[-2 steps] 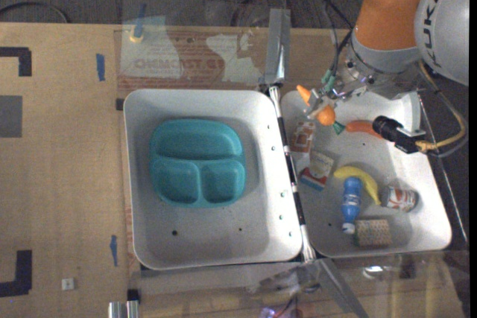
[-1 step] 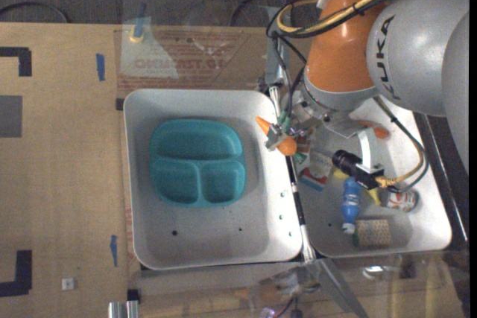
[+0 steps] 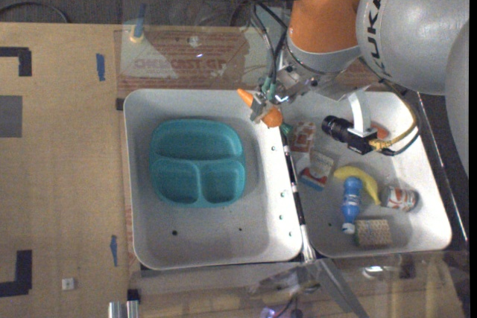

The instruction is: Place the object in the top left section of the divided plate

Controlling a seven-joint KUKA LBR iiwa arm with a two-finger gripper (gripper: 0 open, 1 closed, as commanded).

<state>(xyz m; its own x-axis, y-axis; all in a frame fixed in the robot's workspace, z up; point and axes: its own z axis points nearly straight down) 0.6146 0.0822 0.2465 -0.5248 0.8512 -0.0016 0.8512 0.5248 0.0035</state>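
Progress: the carrot (image 3: 257,106) is lifted clear of the right bin (image 3: 436,223) and carried at the upper right corner of the left bin (image 3: 138,182); nothing is placed yet.

Fingers: the gripper (image 3: 264,105) is seen closed around the carrot, orange showing on both sides of the fingers.

Plate (image 3: 197,162): teal, three sections, all bare; it lies left of and below the gripper, apart from it.

Left to do: by the look of it, travel over the top left section, then release.

Carrot: small, orange, a pointed tip toward the left, a rounder end at lower right; likely a toy.
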